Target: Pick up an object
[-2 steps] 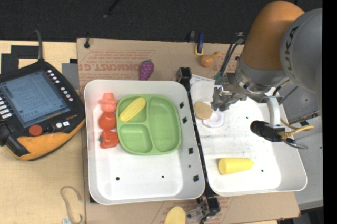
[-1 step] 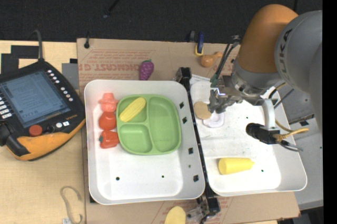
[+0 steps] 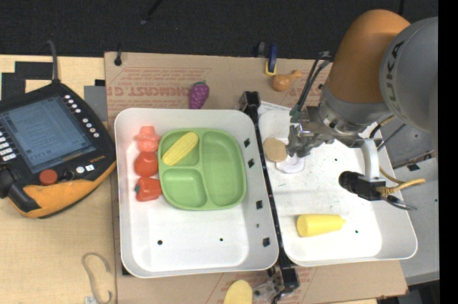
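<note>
Hand (image 3: 295, 150) low in right bin (image 3: 401, 242), beside tan disc (image 3: 274, 149).

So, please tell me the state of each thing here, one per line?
Hand: low in the right bin, beside the tan disc.
Tan disc: flat on the bin floor.
Yellow cone: lying on its side.
Corn: lying in the green tray.
Tablet: screen lit.
</note>
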Action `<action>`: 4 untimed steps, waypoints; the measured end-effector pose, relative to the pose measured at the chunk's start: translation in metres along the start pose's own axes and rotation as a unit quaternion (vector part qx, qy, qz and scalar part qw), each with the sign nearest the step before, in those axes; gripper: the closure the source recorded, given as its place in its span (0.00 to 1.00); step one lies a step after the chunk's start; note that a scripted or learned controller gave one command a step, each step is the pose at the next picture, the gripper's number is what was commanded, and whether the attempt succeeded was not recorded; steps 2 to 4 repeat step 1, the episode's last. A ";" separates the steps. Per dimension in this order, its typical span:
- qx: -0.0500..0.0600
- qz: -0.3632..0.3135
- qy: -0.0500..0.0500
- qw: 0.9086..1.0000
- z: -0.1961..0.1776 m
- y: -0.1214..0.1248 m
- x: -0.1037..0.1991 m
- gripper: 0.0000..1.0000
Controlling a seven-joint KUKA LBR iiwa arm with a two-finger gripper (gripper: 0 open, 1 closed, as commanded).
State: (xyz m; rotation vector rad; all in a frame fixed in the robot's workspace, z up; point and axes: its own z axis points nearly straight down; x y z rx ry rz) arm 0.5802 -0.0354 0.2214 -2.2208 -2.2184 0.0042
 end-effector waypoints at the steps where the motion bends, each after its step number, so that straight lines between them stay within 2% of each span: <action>1: -0.001 -0.001 0.000 1.000 -0.013 0.010 0.011 1.00; 4: -0.001 -0.001 0.000 1.000 -0.013 0.010 0.011 1.00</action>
